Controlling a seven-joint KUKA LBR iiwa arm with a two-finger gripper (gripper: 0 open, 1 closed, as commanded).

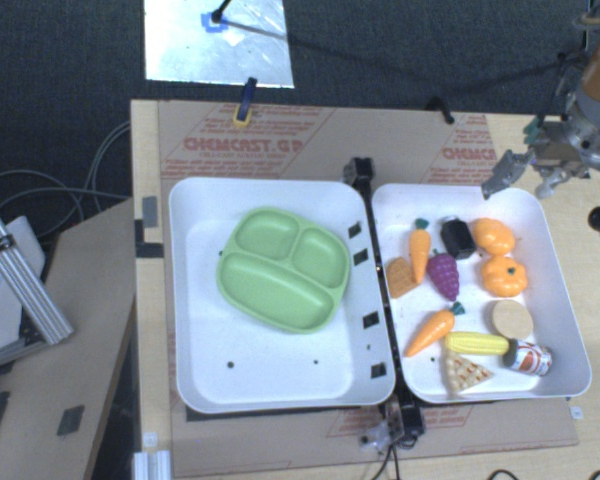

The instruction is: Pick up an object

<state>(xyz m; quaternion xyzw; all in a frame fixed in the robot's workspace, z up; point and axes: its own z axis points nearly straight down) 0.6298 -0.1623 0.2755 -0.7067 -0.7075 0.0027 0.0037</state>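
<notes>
Hovering my claw [525, 171] open, nothing gripped, beyond the right bin's [558, 251] far rim | toy pumpkin [504, 275] inside that bin

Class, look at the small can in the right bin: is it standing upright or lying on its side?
On its side. The can lies at the front right corner of the right bin, its round end facing sideways, beside the corn.

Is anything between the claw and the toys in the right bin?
Nothing visible does. The claw hangs above the right bin's far right corner, with open space down to the orange pepper and black toy nearest it.
</notes>
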